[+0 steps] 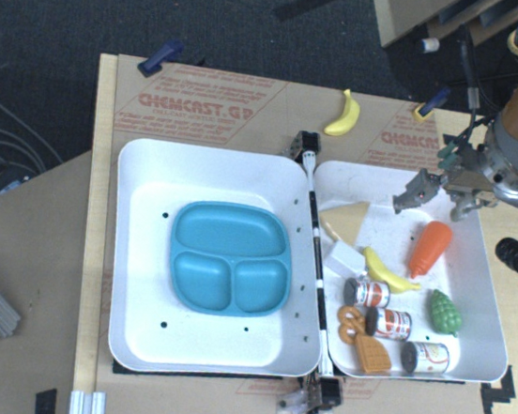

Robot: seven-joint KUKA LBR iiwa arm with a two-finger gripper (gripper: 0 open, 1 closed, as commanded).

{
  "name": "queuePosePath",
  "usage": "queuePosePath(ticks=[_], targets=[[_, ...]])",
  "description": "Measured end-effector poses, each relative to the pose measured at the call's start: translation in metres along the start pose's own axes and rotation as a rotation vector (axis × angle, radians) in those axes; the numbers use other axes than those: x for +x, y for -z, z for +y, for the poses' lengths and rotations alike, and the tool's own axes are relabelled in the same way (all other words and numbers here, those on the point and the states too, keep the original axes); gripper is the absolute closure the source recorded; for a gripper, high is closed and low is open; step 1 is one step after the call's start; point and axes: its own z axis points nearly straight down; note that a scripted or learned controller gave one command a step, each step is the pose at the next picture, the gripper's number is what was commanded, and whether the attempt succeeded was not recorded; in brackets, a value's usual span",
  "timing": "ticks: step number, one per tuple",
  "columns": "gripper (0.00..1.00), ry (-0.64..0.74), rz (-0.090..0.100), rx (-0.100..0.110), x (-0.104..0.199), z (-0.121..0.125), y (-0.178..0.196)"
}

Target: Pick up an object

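**Claw spread wide over the right bin, nothing in it**

You have the gripper (440, 199) hanging above the far part of the right bin (491, 317), its two fingers splayed well apart with nothing between them. Just below it lies the orange carrot (430, 248), tilted, apart from the fingers.

Look nearer in the same bin and you find a yellow banana (388, 274), a green knobbly fruit (446, 312), three small cans (393, 323) with red-and-white labels too small to read, a pretzel (351, 321), a tan cracker-like piece (373, 356), and a pale wedge (344, 220) against the dividing wall.

The left bin (133, 232) holds a blue three-compartment tray (230, 257) lying flat at its middle.

Under both bins you can read red print on the brown board (253, 106): "CHEMCAST GP", repeated across the sheet. A second banana (344, 116) rests on that board beyond the bins, with blue clips (159, 58) at its far edge.
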Motion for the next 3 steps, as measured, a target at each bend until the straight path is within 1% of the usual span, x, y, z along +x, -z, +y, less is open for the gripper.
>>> queuePosePath(ticks=[1,2,3], targets=[[0.0,-0.001,0.001,0.002,-0.038,0.018,-0.17],[0.0,0.001,0.0,-0.002,-0.012,0.058,-0.186],[1.0,0.0,-0.001,-0.004,-0.012,0.058,-0.175]])
